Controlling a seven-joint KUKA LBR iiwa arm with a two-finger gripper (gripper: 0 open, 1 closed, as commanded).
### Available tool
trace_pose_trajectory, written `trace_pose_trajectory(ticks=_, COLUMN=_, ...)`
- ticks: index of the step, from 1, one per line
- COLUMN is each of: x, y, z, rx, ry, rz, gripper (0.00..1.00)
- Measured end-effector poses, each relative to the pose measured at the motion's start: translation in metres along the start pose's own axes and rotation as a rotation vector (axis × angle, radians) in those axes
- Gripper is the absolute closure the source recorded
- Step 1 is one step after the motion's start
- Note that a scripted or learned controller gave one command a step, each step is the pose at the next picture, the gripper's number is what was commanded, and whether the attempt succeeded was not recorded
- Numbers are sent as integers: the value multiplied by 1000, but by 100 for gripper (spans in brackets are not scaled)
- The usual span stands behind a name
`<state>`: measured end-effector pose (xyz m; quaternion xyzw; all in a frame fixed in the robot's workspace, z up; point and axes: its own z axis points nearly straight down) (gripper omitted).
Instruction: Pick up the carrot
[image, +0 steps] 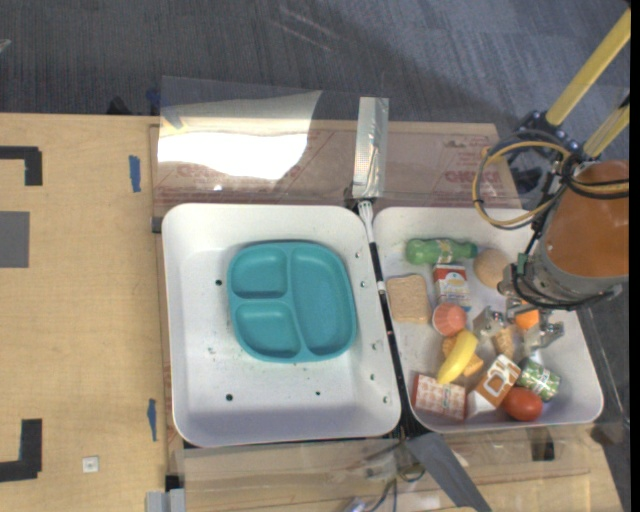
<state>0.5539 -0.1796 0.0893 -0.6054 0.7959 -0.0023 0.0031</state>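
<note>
1. Down in the right bin (590, 395), the gripper (524, 322) sits at the bin's right side; whether it is released or clenched cannot be told from this slanted view.
2. A small orange piece that looks like the carrot (527, 320) shows right at the gripper's tip, but I cannot tell if it is actually grasped.
3. Above the gripper, the arm's orange band (598, 225) covers the bin's far right corner.
4. Left of the gripper lie a banana (459, 357) and, just beyond it, an orange-red round fruit (449, 319).
5. A green bottle (440, 250) lies along the far side of that bin, with a small juice carton (452, 283) just nearer and a slice of bread (407, 298) at the left.
6. At the near edge sit a red tomato (522, 403), a red-patterned packet (440, 396) and a green can (539, 381).
7. A teal divided plate (293, 300) rests in the middle of the left bin (190, 330).
</note>
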Motion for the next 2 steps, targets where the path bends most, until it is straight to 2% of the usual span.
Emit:
trace_pose_trajectory(ticks=1, x=-5, y=-2, z=-12, rx=8, ry=-8, rz=-1, gripper=100)
trace_pose_trajectory(ticks=2, x=-14, y=-48, z=-173, rx=9, ry=-1, rz=-101, gripper=100)
